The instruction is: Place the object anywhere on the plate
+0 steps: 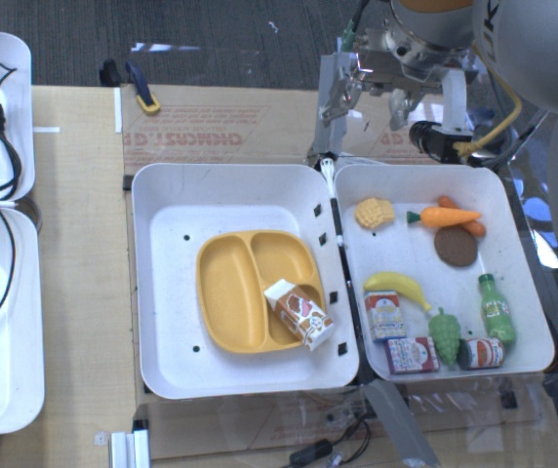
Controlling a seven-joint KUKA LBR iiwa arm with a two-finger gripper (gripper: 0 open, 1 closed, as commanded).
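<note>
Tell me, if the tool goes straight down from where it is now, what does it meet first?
Probably the back rim where the two bins join, or the cardboard behind it. The tool hangs above that spot, though height is hard to judge.

Two white bins sit side by side, the left bin (152, 291) holding one yellow plate (222, 300) and one carton (299, 313), the right bin (523, 261) (far busier) one corn (375, 213), carrot (449, 216), cookie (456, 248), banana (399, 287), bottle (496, 310), green fruit (445, 331), can (480, 353) and two small boxes (384, 316).
</note>
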